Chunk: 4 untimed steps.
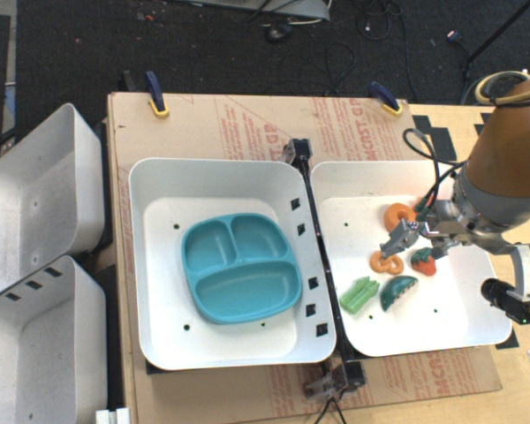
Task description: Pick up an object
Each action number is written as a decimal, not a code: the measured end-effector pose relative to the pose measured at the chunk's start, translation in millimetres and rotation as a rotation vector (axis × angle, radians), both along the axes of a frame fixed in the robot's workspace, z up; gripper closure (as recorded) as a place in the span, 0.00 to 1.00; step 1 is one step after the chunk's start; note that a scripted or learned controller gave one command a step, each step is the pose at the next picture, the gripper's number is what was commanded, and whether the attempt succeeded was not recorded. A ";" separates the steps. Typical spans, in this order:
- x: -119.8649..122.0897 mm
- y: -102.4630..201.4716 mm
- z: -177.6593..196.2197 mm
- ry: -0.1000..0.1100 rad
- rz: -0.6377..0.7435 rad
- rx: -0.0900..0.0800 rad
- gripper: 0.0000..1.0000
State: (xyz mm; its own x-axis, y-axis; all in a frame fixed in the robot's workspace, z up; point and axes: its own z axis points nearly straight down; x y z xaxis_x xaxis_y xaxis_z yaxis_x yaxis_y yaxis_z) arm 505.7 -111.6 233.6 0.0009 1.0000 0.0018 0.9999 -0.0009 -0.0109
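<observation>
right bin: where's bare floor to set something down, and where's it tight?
Right bin: bare floor along the front wall, below the green piece and teal piece, and in the back-left corner. It is crowded mid-bin, where the orange ring, orange piece and strawberry cluster at the gripper.

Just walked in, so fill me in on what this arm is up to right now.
The grey arm with the orange band reaches in over the right white bin, its pincer low among a cluster of small toy foods. Nearby lie an orange ring-shaped piece, an orange curved piece, a red strawberry-like piece, a light green piece and a dark teal wedge. Nothing is visibly lifted. The left white bin holds a teal divided plate.
</observation>
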 end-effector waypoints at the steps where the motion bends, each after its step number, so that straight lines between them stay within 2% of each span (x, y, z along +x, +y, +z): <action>1: 2.2 0.1 4.8 -0.010 0.002 -0.001 0.00; 2: 7.0 -5.4 -55.5 -0.005 -0.001 -0.001 0.00; 4: 8.5 2.5 -143.6 -0.008 0.000 -0.001 0.00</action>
State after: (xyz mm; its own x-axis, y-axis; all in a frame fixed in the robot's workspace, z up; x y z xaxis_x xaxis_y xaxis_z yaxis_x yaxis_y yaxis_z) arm 514.2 -109.1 90.0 0.0014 1.0000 0.0007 1.0000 -0.0014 -0.0030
